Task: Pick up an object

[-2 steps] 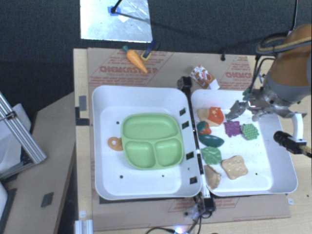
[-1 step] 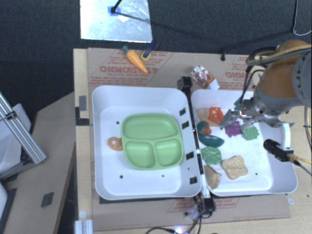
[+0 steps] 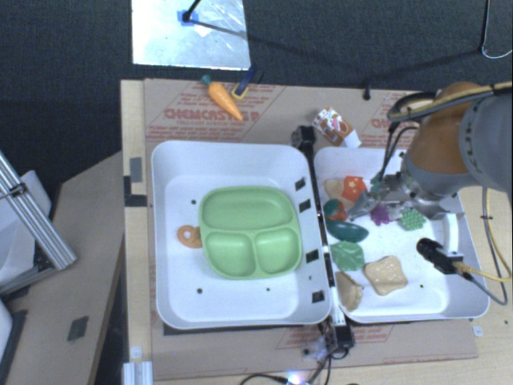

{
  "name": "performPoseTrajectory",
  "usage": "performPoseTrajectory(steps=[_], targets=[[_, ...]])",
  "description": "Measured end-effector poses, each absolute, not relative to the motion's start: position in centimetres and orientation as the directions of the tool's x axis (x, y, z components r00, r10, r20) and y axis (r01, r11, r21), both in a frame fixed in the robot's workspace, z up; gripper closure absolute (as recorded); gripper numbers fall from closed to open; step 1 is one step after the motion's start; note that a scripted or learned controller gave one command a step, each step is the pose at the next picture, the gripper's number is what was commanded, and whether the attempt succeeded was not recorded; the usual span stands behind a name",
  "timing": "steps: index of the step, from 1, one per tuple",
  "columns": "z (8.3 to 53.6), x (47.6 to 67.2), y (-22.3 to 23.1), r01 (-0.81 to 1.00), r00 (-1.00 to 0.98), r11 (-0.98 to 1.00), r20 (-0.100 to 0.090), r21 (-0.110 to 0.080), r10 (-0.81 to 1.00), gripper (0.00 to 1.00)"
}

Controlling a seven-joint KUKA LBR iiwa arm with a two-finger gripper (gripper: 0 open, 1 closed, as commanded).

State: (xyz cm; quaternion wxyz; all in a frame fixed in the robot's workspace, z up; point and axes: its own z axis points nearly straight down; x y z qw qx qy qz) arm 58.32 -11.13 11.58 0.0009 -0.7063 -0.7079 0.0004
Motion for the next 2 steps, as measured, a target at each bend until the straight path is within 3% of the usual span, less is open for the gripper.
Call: performPoseTrajectory(steps=[1,2], targets=[[8.4,58.4,-11.2,1.0,0.0,0.0,-0.002,0.001,1.0,0.0],[9.7,58.6,-11.3,1.0,0.001,0.0,-0.004,0.008,1.0,1.0]])
